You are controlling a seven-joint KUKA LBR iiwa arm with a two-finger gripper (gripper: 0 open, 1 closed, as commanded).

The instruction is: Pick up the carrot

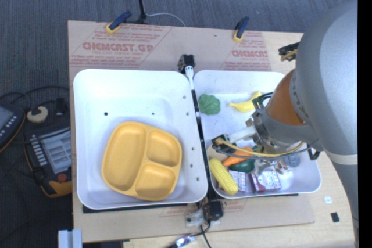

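Camera view looks down on the right bin [302, 183], where the carrot [236, 161] lies low in the clutter, its long axis running from about 9 o'clock to 3 o'clock. The gripper [256, 145] sits just beside it, toward 1 o'clock, but whether it is spread or shut I cannot tell, since the wrist hides it. Corn [223, 176] lies touching or nearly touching the carrot at 7 o'clock, and packets [264, 181] crowd it at 5 o'clock. Free room lies toward 11 o'clock, near the green lump [209, 104]. The bin's dividing wall stands close at 9 o'clock.
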